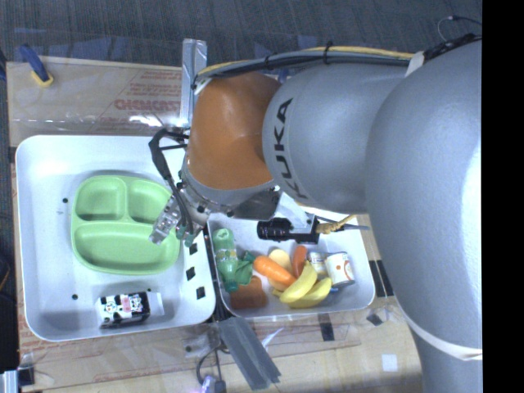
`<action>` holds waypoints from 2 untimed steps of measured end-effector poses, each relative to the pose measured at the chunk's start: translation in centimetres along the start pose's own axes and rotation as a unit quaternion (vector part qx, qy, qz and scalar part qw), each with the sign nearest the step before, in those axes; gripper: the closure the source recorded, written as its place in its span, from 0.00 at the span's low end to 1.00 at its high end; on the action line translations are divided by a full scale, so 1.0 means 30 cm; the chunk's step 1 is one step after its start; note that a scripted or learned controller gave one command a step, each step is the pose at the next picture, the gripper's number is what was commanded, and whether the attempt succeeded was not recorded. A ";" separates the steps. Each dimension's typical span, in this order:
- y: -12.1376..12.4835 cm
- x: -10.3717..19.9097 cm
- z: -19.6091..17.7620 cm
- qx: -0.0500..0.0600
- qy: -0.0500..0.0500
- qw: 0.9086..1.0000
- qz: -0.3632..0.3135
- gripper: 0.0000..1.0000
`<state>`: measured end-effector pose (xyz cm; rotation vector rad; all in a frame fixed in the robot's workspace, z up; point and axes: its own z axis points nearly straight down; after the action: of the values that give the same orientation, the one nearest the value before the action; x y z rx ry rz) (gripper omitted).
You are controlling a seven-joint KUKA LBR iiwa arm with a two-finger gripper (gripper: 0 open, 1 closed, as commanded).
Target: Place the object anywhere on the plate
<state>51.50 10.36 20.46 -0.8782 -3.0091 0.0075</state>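
The pincer (166, 226) hangs over the right rim of the green three-compartment plastic plate (115, 219); whether it grasps anything I cannot tell, as its tip is small and blurred. The plate sits in the left shallow white bin (41, 301). Right of the plate, the second white bin (360, 289) holds toy food, including a yellow banana (303, 289) and an orange carrot (273, 270). This looks like the placing step; next calls for releasing above a compartment.

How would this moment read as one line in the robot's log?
gripper over green plate edge | toy food in right bin | nothing visibly held
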 end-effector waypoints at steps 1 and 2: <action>0.000 0.000 0.000 0.000 0.000 1.000 0.000 0.00; -0.256 -0.036 0.058 0.000 0.002 0.999 -0.034 0.00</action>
<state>48.27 3.31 18.77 -0.7743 -3.0343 0.0063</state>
